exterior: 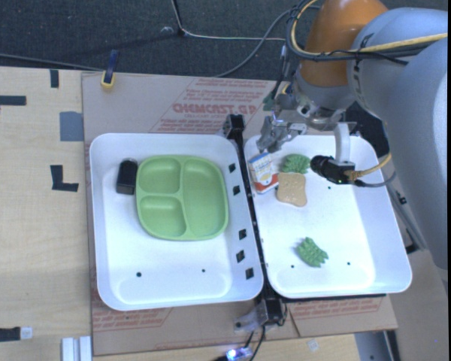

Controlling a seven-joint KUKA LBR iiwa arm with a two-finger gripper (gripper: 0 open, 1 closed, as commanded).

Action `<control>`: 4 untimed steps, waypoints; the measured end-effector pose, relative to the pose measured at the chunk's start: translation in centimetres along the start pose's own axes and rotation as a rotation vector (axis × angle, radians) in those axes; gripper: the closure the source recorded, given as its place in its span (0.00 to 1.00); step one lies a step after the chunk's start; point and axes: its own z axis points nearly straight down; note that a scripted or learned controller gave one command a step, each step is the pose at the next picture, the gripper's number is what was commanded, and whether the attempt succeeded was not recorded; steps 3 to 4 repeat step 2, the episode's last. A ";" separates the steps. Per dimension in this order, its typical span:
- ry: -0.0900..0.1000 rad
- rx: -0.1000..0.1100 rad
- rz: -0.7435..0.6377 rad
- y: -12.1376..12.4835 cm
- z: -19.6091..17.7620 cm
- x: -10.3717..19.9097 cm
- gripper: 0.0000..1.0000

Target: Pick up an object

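Note:
My gripper (276, 135) hangs over the far left corner of the right bin (361, 224), just above a small white and red carton (262, 171) that lies by the bin's left wall. Right of the carton lies a tan, toast-like piece (292, 189), and a green leafy piece (295, 162) sits just behind it. Another green leafy toy (312, 252) rests nearer the bin's front. Nothing is visible between the fingers, which the wrist partly hides.
The left bin (120, 277) bears a green divided plate (183, 196) with a small black block (127, 177) at its left. A black divider (243, 201) runs between the bins. Cables trail behind the arm at the top.

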 end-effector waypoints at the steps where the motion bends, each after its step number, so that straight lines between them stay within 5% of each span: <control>1: 0.000 -0.001 -0.001 -0.1 -0.5 6.2 1.00; 2: 0.000 0.000 -0.001 -1.4 0.3 11.8 1.00; 4: 0.000 0.000 -0.001 -1.4 0.3 11.8 1.00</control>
